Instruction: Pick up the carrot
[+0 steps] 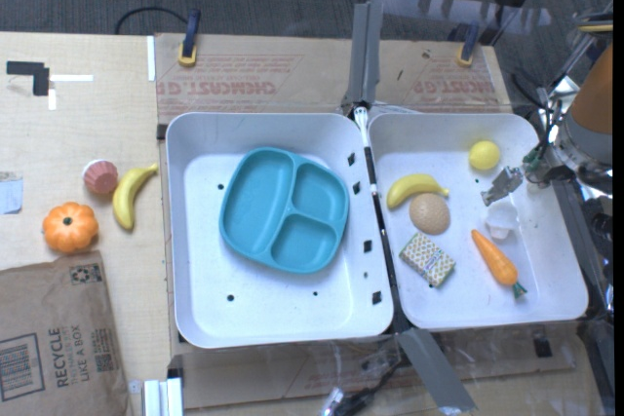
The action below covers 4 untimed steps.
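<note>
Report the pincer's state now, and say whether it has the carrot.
Pincer: over the right bin, nothing between its fingers; open or shut cannot be told.
Carrot: lying on the bin floor, below the pincer in the view and apart from it, not held.

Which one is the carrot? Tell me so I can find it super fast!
Look in the right white bin, down in its near right part. The carrot is the long orange stick with a tiny green end, lying just right of the patterned packet. The banana and lemon there are yellow.

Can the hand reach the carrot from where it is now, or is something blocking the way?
Probably yes. The hand is just above the carrot in the right bin, and nothing covers the carrot from above.
</note>
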Tool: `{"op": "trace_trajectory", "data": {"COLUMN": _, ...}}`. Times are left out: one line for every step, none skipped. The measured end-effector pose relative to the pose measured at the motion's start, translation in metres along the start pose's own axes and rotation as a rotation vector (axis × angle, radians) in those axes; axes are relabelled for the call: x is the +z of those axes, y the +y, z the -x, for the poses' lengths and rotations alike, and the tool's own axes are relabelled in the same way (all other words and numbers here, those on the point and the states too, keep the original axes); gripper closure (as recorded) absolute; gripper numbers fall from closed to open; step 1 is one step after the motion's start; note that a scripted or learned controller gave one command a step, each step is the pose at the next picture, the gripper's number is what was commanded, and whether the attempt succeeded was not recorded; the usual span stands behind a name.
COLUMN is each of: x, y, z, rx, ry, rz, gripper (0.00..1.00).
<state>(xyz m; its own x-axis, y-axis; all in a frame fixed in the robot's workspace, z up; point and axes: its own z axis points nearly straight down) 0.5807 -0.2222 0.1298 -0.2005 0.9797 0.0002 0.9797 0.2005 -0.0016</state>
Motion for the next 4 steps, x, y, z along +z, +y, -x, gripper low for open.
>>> {"op": "trace_trajectory", "data": {"x": 0.039, "y": -0.049, "z": -0.048, "rx": -0.024, "ry": 0.001, "rz": 0.000, "gripper": 0.00}}
{"op": "trace_trajectory", "data": {"x": 0.028, "y": -0.048, "z": -0.047, "rx": -0.021, "ry": -0.002, "rz": 0.003, "gripper": 1.00}}
{"op": "trace_trajectory", "data": {"x": -0.068, "y": -0.064, "z": -0.098, "rx": 0.401, "ry": -0.001, "rz": 0.000, "gripper": 1.00}}
{"op": "trace_trajectory", "data": {"x": -0.020, "y": -0.078, "z": -0.136, "rx": 0.828, "ry": 0.000, "rz": -0.004, "gripper": 1.00}}
